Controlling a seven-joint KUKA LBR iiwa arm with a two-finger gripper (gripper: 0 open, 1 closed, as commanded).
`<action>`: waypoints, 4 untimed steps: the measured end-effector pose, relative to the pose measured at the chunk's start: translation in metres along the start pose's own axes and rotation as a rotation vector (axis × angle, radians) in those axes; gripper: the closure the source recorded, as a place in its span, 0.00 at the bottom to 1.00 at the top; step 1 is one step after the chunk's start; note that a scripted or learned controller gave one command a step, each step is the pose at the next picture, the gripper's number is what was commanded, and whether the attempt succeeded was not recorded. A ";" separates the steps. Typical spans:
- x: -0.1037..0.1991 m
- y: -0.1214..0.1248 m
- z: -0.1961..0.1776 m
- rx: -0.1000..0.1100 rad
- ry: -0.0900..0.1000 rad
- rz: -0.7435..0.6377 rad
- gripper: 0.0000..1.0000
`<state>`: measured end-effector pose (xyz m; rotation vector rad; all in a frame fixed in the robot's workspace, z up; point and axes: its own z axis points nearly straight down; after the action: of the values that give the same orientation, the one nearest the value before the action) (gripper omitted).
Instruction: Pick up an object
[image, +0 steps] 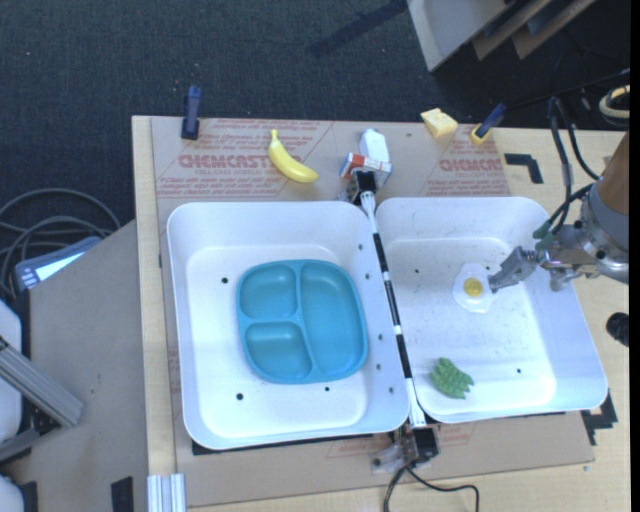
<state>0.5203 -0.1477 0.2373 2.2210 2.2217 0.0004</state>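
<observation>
In the right bin (560, 330) lie a toy fried egg (472, 290), white with a yellow yolk, and a small green leafy toy (452, 379) near the front wall. My gripper (530, 274) hangs over the right bin's right half, just right of the egg. Its fingers (505, 272) stand apart, with the left fingertip close to the egg's edge and nothing between them. A blue divided plate (300, 320) sits in the middle of the left bin (200, 250).
Behind the bins, on the cardboard bench top, lie a banana (290, 160), a white and red small item (370, 155) at the divider's far end, and a yellow block (437, 122). Blue clips (191, 110) hold the board's back edge. Black cables run by the arm on the right.
</observation>
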 end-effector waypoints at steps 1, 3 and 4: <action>0.006 0.013 0.139 0.005 0.001 0.001 0.00; -0.004 0.090 0.087 0.002 0.001 0.000 0.00; -0.018 0.076 0.154 0.004 0.001 0.001 0.00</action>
<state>0.5964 -0.1654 0.0834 2.2246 2.2225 -0.0033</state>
